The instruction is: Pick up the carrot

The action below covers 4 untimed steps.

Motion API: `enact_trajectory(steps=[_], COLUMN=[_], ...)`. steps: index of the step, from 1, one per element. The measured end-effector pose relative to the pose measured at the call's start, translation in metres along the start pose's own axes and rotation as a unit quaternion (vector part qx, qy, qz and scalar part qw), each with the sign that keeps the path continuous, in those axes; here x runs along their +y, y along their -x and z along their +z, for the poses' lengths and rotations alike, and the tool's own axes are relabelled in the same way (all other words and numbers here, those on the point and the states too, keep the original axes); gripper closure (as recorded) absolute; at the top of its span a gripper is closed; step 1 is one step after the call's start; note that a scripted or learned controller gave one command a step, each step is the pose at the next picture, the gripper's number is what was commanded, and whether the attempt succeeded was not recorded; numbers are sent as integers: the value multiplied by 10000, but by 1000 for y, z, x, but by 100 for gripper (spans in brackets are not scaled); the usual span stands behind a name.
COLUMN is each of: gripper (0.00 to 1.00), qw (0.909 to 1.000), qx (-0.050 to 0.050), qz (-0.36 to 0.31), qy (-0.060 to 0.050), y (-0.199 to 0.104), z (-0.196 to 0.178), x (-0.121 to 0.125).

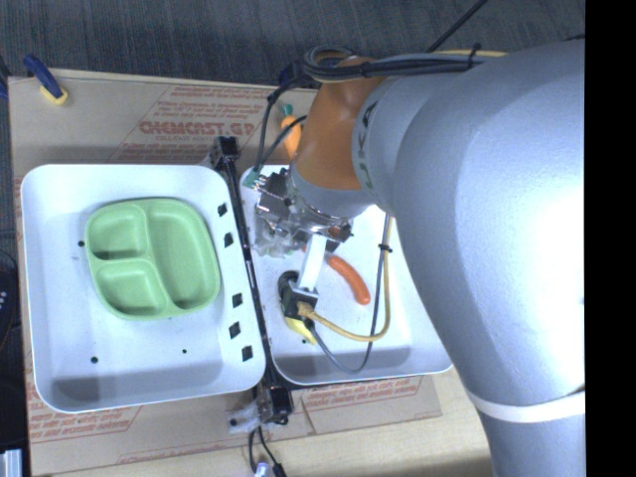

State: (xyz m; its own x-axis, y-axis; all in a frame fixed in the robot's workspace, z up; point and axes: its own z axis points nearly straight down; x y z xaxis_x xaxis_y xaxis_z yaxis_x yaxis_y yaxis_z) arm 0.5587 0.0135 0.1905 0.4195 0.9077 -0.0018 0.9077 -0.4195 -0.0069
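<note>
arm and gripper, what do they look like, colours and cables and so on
The arm is bulky, smooth and pale grey, with an orange band above the wrist. Thin black cables loop over that band. The gripper is a small silvery metal assembly.

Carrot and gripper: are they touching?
Cannot tell. In the camera view the carrot lies close beside the gripper, but no plain gap or contact shows at its upper end.
</note>
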Motion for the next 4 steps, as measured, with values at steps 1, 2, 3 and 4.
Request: enact_trajectory(steps=[1,2,3,4], gripper=[100,100,100,100], qw=[9885,9537,9756,9135], qx=[-1,-7,-3,-7], qz=[-1514,-3007,-2194,-4069], qy=[8,29,9,12], y=[56,50,9,45], z=[-1,-80,-22,-20], x=[9,60,-9,-13])
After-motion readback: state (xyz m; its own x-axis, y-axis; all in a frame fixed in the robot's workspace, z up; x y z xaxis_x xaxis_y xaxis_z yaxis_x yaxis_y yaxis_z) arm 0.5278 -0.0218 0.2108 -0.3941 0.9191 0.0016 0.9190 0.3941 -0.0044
